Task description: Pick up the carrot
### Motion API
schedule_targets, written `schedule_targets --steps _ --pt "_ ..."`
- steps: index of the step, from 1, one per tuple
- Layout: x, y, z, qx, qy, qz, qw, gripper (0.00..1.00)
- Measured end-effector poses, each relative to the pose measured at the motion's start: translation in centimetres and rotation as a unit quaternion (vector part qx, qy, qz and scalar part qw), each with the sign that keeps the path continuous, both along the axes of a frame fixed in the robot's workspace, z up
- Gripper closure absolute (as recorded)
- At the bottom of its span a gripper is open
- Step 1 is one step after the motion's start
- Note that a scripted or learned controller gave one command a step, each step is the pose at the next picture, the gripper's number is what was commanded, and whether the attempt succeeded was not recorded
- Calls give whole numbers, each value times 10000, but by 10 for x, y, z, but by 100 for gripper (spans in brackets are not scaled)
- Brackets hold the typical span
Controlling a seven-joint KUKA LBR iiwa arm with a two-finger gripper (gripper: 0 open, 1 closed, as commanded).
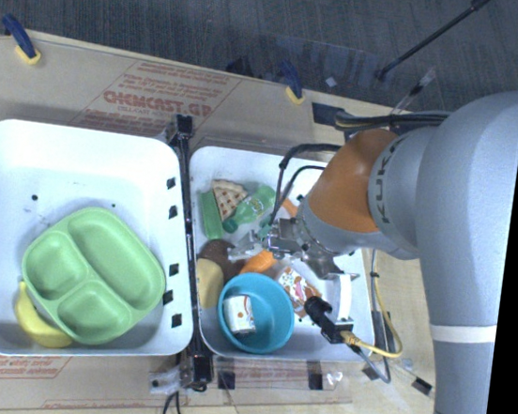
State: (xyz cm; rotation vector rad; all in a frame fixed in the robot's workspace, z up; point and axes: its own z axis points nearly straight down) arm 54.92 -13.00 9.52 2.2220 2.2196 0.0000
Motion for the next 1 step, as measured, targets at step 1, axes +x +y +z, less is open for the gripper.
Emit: schedule_targets --steps 1 --pt "2 3 11 3 4 81 10000 100"
